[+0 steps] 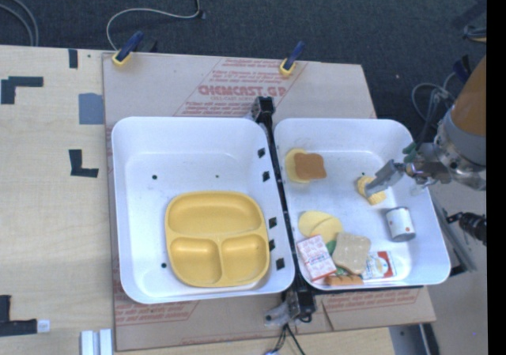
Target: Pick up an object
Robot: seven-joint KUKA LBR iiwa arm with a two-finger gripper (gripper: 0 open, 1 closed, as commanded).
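Yellow and small, the lump (371, 190) nearest the gripper (385, 179) lay in the right bin (348, 128), toward the right of the frame at about mid height, close to that bin's right wall. It looked like a piece of toy food, perhaps a banana end, though it was too small to name with confidence. By its look it would be light and fairly stiff, with a smooth rounded skin that could slip out of a narrow pinch; a grip across its short width, near the middle, seemed the safest hold.

Other candidates sat in the same bin: a round bun-like piece with a brown top (305, 166) at upper left of the bin, a pale yellow disc (319, 224) lower down, a small silver can (400, 224) lying on its side near the right wall, and a cluster of flat packets and a tan slice (345, 257) along the bottom edge. The can would likely roll; the flat packets offered little to grasp.

The left bin (142, 156) held a yellow divided tray (217, 238).

The arm entered from the right edge, wrist low over the bin rim, with the grey gripper slanting down and leftward so its tip sat just beside or touching the yellow lump. Whether the fingers were spread or pressed together could not be told.
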